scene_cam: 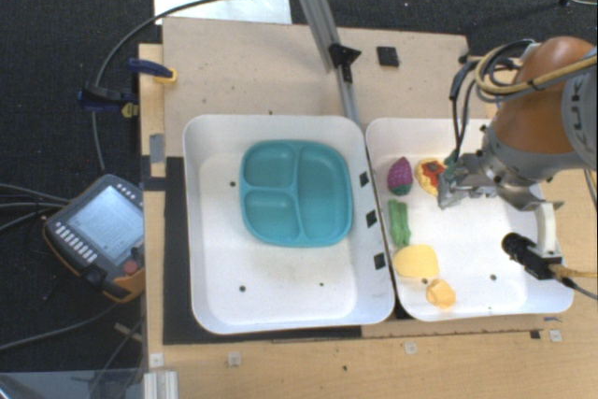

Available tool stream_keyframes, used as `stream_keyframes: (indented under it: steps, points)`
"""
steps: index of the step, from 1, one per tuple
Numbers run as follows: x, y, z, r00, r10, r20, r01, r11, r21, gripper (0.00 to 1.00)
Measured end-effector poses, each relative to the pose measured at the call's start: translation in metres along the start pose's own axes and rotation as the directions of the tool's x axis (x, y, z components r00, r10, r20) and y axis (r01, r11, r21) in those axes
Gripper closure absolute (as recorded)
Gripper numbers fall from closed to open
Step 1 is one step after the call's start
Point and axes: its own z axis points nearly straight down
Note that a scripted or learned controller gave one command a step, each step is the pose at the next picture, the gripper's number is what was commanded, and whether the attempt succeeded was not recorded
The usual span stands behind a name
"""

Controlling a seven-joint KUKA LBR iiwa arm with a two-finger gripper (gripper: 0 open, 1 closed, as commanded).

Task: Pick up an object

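The right bin (486, 294) holds several toy foods. A purple piece (400, 175) lies near its left wall, and a red and yellow piece (429, 174) sits just right of it. Below them are a green piece (399, 222), a yellow piece (416, 261) and a small orange-yellow piece (440, 293). My gripper (450, 192) hangs low over the right bin, right beside the red and yellow piece, at its lower right edge. Nothing shows as held.
In the left bin (215, 285) lies a teal divided plate (297, 193). A grey pole (318, 5) slants over the board behind the bins. A teach pendant (98, 234) sits off the bench at left. Bare floor of the right bin lies right of the toys.
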Motion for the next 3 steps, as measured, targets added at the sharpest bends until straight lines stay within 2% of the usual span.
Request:
stream_keyframes:
  steps: [1, 2, 3]
  points:
    - [-0.005, -0.001, -0.045, 1.000, 0.001, 0.000, -0.001, 1.000, 0.001, 1.00]
    - [-0.005, 0.000, -0.071, 1.000, 0.000, -0.001, 0.000, 1.000, 0.003, 1.00]
    - [0.047, -0.003, -0.055, 1.000, -0.004, -0.002, 0.004, 1.000, 0.006, 1.00]
